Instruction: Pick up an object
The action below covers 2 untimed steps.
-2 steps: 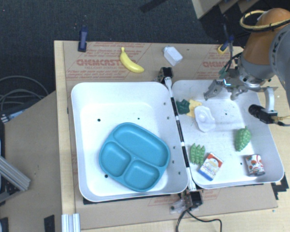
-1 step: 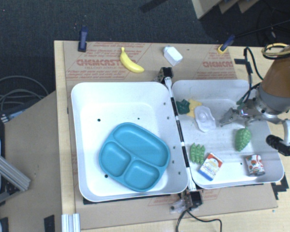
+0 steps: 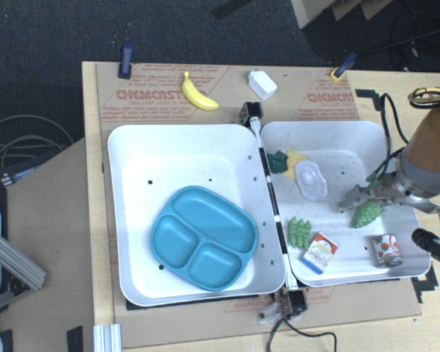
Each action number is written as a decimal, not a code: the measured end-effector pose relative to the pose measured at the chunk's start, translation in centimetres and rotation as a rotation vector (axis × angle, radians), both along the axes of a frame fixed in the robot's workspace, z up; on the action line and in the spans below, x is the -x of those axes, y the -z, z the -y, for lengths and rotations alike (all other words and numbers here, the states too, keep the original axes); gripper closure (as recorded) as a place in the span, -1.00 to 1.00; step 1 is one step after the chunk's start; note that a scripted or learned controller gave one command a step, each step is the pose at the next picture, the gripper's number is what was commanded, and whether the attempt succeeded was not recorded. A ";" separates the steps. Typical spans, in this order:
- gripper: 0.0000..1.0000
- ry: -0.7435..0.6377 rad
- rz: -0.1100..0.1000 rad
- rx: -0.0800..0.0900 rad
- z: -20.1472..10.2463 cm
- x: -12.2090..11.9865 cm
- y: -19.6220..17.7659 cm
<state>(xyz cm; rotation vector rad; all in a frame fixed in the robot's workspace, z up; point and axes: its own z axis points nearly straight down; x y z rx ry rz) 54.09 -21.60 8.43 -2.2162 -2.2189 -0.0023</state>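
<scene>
The right bin [image 3: 352, 134] holds several small things. A bumpy green fruit [image 3: 367, 215] lies near its right side. My gripper [image 3: 368, 196] is right over that fruit's upper end, touching it or nearly so. Whether it grips the fruit is hidden by the wrist. A red-labelled can [image 3: 386, 249] lies at the front right and a small carton [image 3: 320, 253] at the front. There is also a leafy green piece [image 3: 299, 232], a clear plastic object [image 3: 310, 180], a dark green toy [image 3: 277, 161] and a yellow piece [image 3: 297, 156].
The left bin [image 3: 132, 152] holds a blue divided tray [image 3: 203, 237]. A banana [image 3: 197, 94] and a white block [image 3: 262, 84] lie on the bench behind the bins. The arm [image 3: 425, 152] comes in over the right bin's right rim, with black cables beside it.
</scene>
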 end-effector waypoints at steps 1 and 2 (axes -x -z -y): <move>1.00 0.001 0.004 0.004 0.1 -0.1 -1.0; 1.00 -0.002 0.006 0.004 -7.7 -6.1 -7.7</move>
